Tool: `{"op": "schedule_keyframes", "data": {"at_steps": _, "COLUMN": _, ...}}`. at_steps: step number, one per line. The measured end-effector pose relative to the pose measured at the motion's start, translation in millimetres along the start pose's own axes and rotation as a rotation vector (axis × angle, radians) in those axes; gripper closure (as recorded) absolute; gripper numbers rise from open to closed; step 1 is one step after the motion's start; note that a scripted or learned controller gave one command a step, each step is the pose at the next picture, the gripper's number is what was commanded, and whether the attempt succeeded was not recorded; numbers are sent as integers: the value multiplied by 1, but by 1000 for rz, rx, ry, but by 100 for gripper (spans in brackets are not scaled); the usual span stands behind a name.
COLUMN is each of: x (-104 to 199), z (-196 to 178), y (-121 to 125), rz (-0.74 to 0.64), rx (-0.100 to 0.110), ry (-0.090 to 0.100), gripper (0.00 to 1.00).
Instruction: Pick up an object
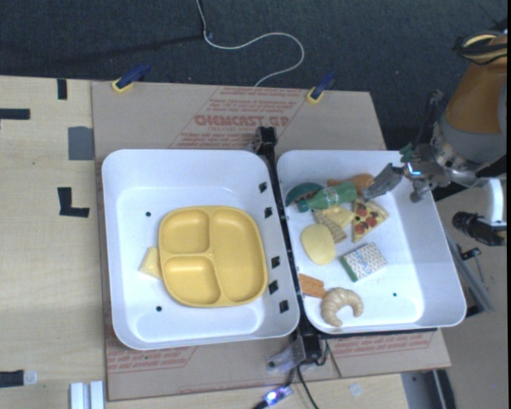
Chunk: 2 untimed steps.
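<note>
The gripper (397, 181) hangs low over the far right part of the right bin (426, 267), at the end of the grey arm (473, 118) that comes in from the right; whether it is spread or pressed together cannot be told from this angle, and nothing can be seen in its grasp

Just to its left lies a small orange piece (358, 180), and just below and left of its tip a pizza slice (369, 220), very near it; whether they touch is unclear. Further left of the tool a green toy (322, 196) rests against the bin's left wall, with a pale ribbed piece (332, 227) beneath it. Toward the near side from the gripper sit a yellow rounded object (318, 244) and a small green-edged block (363, 261). Well away, at the near left corner, lie a croissant (341, 303) and a flat orange strip (311, 285)

Far to the tool's left, the left bin (123, 186) holds a yellow divided plate (213, 256), with a pale yellow wedge (148, 262) peeking out at its far side
</note>
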State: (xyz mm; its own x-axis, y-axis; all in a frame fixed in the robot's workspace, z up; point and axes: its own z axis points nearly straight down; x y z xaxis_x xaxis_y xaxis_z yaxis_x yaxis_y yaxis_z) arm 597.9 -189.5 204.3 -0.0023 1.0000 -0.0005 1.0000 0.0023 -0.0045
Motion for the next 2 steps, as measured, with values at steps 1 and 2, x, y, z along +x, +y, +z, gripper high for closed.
{"op": "schedule_keyframes", "data": {"at_steps": 1, "x": 8, "z": 48, "y": -5, "rz": 0, "rx": 1, "ry": 1, "gripper": 0}}
{"op": "schedule_keyframes", "data": {"at_steps": 2, "x": 8, "z": 109, "y": 1, "rz": -1, "rx": 1, "ry": 0, "gripper": 0}}
